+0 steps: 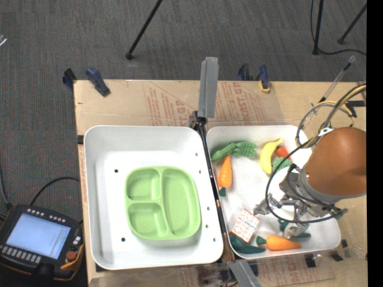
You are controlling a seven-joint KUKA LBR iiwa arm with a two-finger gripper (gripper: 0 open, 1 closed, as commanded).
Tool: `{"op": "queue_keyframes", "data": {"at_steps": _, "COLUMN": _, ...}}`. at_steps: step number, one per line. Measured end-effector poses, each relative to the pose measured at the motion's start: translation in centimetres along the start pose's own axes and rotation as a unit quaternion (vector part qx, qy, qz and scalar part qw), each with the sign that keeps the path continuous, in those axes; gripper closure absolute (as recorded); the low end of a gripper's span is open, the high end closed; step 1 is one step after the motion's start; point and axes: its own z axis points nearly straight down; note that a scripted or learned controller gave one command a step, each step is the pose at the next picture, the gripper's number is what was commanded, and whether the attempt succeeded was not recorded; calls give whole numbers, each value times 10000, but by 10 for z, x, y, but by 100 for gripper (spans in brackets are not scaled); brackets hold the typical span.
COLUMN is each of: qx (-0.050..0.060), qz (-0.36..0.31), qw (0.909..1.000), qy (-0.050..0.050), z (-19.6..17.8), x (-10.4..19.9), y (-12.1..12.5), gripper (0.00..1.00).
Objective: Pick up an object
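Note:
In the right bin (251,130), my gripper (292,223) hangs low over the front right part, largely hidden under the orange band and the cable loops. Just in front of it lies a small orange carrot (282,242), with a dark green vegetable (246,245) to its left. A white and red packet (245,223) lies left of the gripper. Farther back are a second carrot (225,172), a green leafy piece (234,149) and a yellow banana (268,155). I see nothing clearly held.
The left bin (99,160) holds a light green divided plate (163,211). A grey upright post (208,91) stands behind the seam between the bins. A teach pendant (39,235) lies on the floor at the lower left.

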Motion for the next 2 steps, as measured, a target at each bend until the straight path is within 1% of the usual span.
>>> {"op": "queue_keyframes", "data": {"at_steps": 1, "qx": -105, "qz": -432, "qw": 9990, "qy": 69, "z": 9, "x": -107, "y": -49, "gripper": 0}}
{"op": "queue_keyframes", "data": {"at_steps": 2, "qx": -115, "qz": -365, "qw": 9993, "qy": 53, "z": -1, "x": -106, "y": -50, "gripper": 100}}
